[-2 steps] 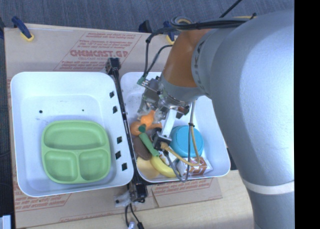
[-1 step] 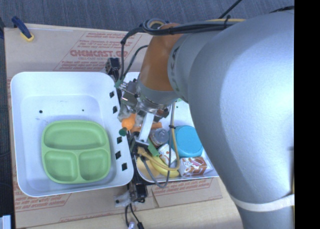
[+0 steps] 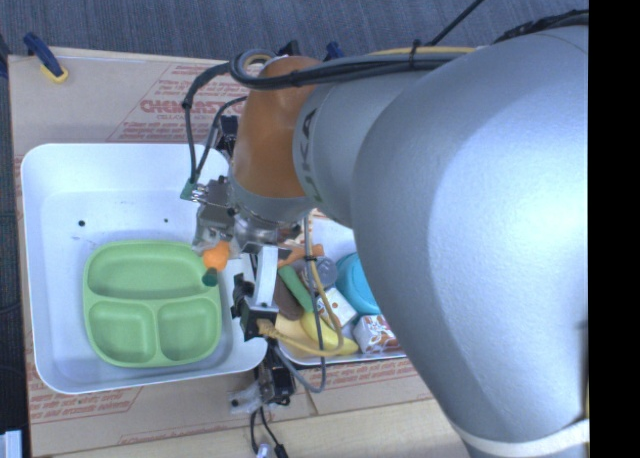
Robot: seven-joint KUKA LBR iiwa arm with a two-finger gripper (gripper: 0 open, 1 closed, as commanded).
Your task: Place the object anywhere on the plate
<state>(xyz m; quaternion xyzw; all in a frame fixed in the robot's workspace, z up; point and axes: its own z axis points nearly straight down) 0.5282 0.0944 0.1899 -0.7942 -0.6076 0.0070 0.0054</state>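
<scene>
A green divided plate [image 3: 150, 311] lies in the left white bin [image 3: 50, 246], toward its front. My gripper [image 3: 212, 246] hangs under the orange wrist band, just over the plate's right rim. A small orange object with a green end [image 3: 212, 260] sits pinched at the gripper's tip, above the plate's upper right corner. The grey arm hides most of the right bin.
The right bin [image 3: 340, 354] holds a yellow banana [image 3: 300, 333], a blue object [image 3: 356, 286], a brown piece [image 3: 294, 291] and a small printed carton [image 3: 372, 330], all crowded beside the gripper. The ridge between the bins runs just right of the plate.
</scene>
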